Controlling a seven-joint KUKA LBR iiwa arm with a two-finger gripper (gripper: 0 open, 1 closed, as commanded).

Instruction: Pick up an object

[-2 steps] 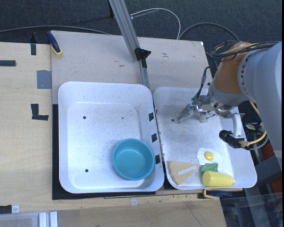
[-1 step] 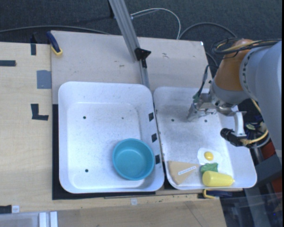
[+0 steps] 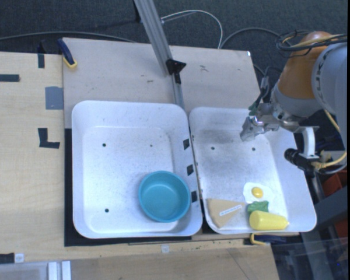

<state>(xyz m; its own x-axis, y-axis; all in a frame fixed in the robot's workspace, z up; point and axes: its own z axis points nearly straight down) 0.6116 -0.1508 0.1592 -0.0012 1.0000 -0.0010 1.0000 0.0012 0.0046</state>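
Four candidate items at near end of right bin [image 3: 291, 174]: fried egg [image 3: 256, 191], cheese wedge [image 3: 223, 210], green piece [image 3: 258, 206], yellow piece [image 3: 268, 220]; tool [image 3: 249, 130] at far end, grip state indeterminate; descend squarely over isolated cheese wedge.

Blue bowl [image 3: 164, 196] – upright, mouth up, near front right corner of left bin [image 3: 87, 121]. Right bin [image 3: 291, 179] front end: tan cheese-like wedge [image 3: 224, 211] lying flat, fried egg toy [image 3: 257, 192] flat just behind, small green piece [image 3: 258, 206] touching yellow corn-like piece [image 3: 268, 220] – lying on its side at the front rim.
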